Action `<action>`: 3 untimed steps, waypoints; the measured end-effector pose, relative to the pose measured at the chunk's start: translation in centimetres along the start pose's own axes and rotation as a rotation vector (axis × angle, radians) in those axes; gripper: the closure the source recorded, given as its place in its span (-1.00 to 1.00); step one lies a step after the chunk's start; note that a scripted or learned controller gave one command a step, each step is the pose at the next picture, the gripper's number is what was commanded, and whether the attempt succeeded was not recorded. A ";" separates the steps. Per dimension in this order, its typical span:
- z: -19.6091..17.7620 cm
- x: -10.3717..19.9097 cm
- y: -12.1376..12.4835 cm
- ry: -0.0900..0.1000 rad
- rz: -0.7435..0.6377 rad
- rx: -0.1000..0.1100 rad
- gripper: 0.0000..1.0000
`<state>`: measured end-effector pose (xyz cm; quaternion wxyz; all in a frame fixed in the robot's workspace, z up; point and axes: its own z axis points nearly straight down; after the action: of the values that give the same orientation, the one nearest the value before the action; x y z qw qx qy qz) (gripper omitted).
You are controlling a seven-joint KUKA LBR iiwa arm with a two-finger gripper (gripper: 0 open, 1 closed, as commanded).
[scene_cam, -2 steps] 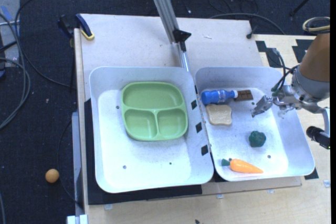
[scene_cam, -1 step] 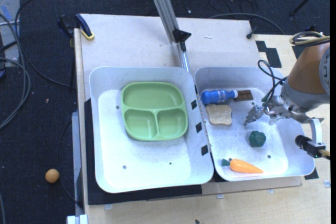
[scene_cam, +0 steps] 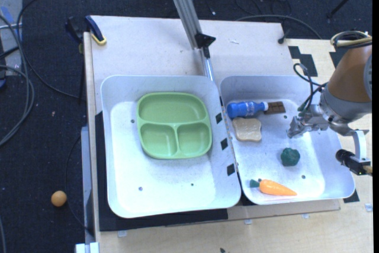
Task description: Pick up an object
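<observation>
From above, the gripper (scene_cam: 296, 129) hangs over the right bin (scene_cam: 331, 181). I cannot tell if it is open or shut — it looks too small. The green ball (scene_cam: 290, 156) lies just below it, nearest of all. The carrot (scene_cam: 276, 188) lies lower down, pointing sideways. The bottle (scene_cam: 247, 108) and the bread (scene_cam: 247, 129) sit to its left.

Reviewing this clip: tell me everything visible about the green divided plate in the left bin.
The green divided plate is pale green, looks like matte plastic, and is a rounded rectangle with a raised rim. Ridges split it into three compartments: one wide one along the far side and two smaller ones on the near side. It lies flat, right side up, slightly skewed, in the upper middle of the left bin, resting on the bin's floor. Nothing else touches it, and its compartments hold nothing.
</observation>
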<state>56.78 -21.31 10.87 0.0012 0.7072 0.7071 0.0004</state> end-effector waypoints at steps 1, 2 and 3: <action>-6.0 0.6 -0.3 -0.001 -0.003 -0.005 1.00; -12.0 0.1 -0.8 -0.002 -0.002 -0.005 1.00; -16.4 -0.3 -0.5 -0.002 -0.002 -0.004 1.00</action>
<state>56.28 -21.55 27.26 0.0034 0.7064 0.7078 0.0012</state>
